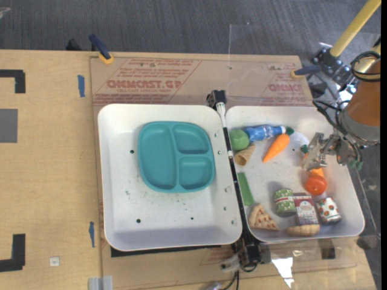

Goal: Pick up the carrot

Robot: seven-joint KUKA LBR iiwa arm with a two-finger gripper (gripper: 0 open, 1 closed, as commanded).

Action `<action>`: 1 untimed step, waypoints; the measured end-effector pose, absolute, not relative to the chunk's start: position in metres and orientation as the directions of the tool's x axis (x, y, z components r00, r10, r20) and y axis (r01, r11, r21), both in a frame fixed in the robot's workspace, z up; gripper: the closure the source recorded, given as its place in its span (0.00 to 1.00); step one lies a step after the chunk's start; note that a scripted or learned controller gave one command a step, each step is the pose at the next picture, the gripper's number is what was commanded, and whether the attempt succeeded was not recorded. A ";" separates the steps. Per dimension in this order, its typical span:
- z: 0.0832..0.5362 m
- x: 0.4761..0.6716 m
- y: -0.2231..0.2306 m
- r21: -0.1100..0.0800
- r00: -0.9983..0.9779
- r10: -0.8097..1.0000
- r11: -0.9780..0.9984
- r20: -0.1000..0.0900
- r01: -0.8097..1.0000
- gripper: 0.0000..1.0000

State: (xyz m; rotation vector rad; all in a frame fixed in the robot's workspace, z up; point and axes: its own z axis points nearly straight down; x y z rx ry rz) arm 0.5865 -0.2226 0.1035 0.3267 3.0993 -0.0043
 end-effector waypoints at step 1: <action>0.091 0.567 -0.145 0.005 -0.923 0.386 0.923 -0.015 0.385 1.00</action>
